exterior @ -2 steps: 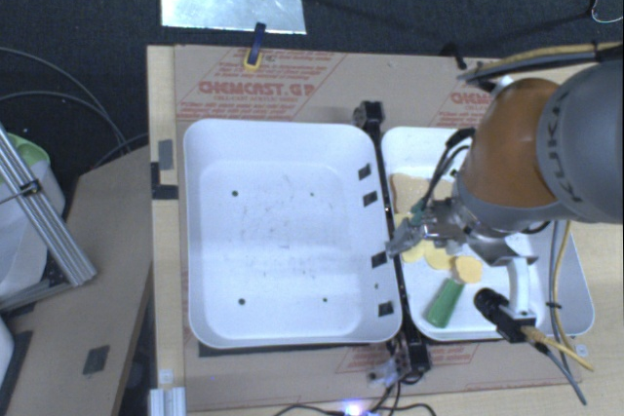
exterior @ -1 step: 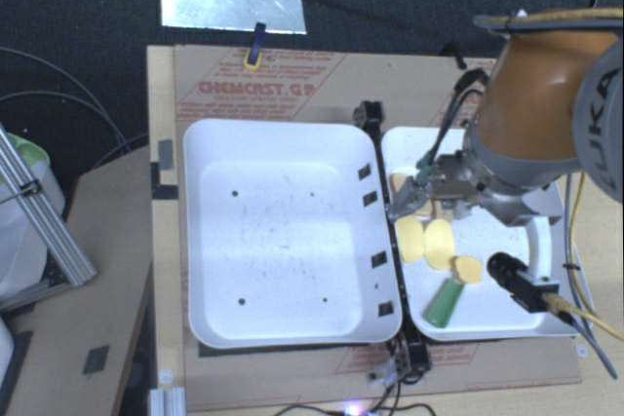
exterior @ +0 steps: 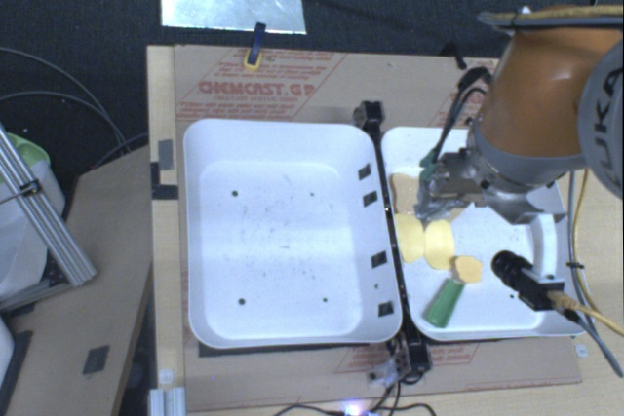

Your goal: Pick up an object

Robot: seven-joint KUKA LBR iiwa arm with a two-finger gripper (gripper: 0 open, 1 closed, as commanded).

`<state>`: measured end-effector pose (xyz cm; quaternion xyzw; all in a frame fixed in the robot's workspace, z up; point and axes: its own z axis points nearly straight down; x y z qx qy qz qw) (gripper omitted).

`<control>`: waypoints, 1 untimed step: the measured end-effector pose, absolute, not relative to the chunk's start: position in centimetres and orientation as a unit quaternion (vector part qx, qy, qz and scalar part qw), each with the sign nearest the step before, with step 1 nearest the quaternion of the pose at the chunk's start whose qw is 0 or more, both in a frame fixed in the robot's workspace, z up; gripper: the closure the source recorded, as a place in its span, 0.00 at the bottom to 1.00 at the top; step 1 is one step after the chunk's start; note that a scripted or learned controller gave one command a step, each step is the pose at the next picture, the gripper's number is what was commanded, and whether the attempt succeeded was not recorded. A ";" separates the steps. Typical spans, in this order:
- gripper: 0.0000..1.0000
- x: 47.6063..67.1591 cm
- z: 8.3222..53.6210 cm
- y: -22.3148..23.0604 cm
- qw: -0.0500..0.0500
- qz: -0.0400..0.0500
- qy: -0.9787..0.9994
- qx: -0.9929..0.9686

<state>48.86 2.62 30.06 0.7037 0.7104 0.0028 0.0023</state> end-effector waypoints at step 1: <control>1.00 50.5 26.1 1.5 0.000 -0.001 0.707 0.707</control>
